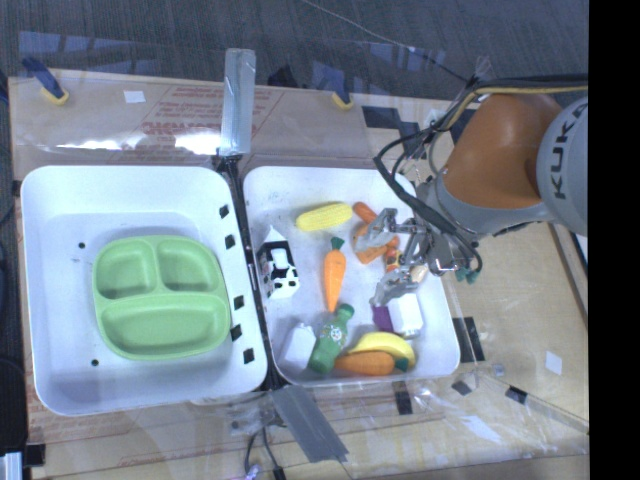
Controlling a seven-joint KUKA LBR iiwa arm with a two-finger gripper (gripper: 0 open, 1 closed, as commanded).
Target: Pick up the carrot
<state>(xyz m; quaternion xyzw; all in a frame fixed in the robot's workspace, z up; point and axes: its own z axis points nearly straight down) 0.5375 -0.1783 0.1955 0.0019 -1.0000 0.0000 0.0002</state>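
I see the carrot (334,279), orange with a green top, lying lengthwise just left of the claw (392,258), apart from it, untouched.

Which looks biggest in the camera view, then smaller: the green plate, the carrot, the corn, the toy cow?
1. Green plate, by far.
2. Carrot.
3. Corn and toy cow look about alike, so no ranking between them.

**Robotics lab bench, not a home**

Test rig: KUKA arm (520,158) with exposed cabling over a wood bench (520,348). Left of the fingers (385,230), two white bins (60,198) under taped plastic sheeting (300,118). Toy plastic food (325,217) just beside the fingers, green divided plate (158,295) well left.
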